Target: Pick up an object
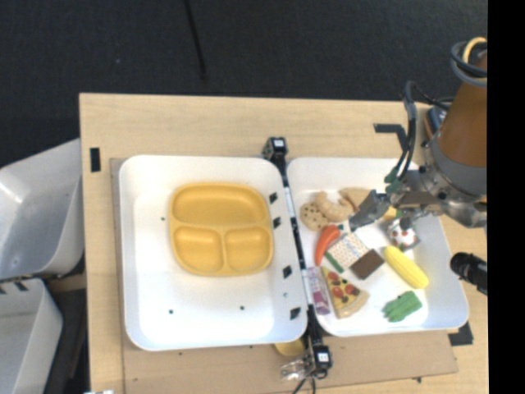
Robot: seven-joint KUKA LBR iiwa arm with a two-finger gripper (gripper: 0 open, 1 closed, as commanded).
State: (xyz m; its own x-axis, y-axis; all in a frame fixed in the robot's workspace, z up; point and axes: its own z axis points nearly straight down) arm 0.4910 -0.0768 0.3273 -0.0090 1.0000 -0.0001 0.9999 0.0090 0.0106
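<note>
Gripper low in right bin, grip state unclear; crowded toys, could nudge corn or miss.

One fixed camera above my bench, slanting down — both bins in frame, I enter from 3 o'clock.

Grey robot arm with a broad orange band above the wrist and a rounded grey collar at the top edge, yellow showing inside it. Below the band, a grey wrist block leading to a dark metal two-finger gripper. Thin dark cables looping along the arm's near side, beside a black bracket.
</note>
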